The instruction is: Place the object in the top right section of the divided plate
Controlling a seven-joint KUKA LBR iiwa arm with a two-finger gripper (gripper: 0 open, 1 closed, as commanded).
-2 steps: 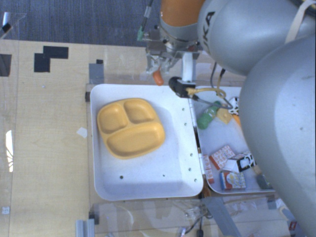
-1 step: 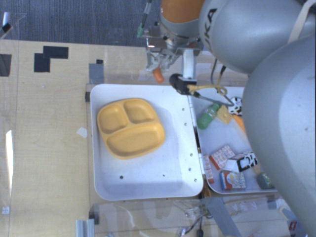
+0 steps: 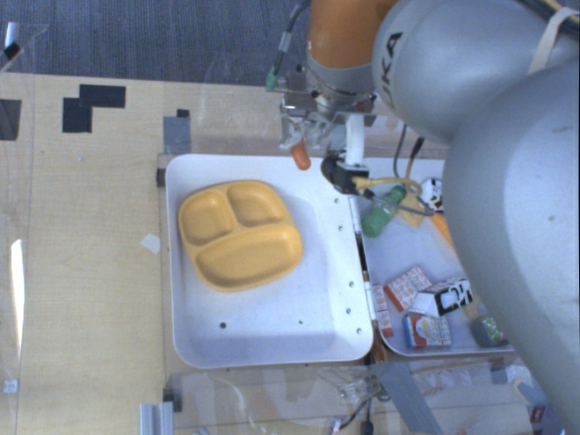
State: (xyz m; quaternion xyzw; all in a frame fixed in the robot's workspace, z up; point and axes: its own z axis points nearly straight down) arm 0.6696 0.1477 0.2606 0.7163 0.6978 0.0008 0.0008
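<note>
The grey arm with its orange band (image 3: pixel 349 16) comes in from the right and fills the upper right of the frame, its wrist hanging over the far edge of the left shallow white bin (image 3: pixel 263 333). Below the wrist sits the pincer (image 3: pixel 304 148), at the upper centre of the picture. A small orange object with a rounded tip (image 3: pixel 300 159) shows at the pincer's lower end, just above the bin's far rim; it appears to be caught there, though how wide the pincer stands cannot be told from this slant.

In the left bin lies the yellow divided plastic plate (image 3: pixel 240 234), with two small sections toward the top of the frame and one large section below. It sits in the bin's upper left part, well apart from the orange object. The plate's top right section (image 3: pixel 256 204) holds nothing.

The right white bin (image 3: pixel 399 344) lies lower right, partly hidden by the arm. In it are a green plastic bottle (image 3: pixel 382 212) lying tilted near the divide between the bins, a red and white patterned packet (image 3: pixel 409 285), and a small blue and red box (image 3: pixel 426 331).

The light wooden table (image 3: pixel 82 270) carries black square marks (image 3: pixel 91 105) at upper left.
</note>
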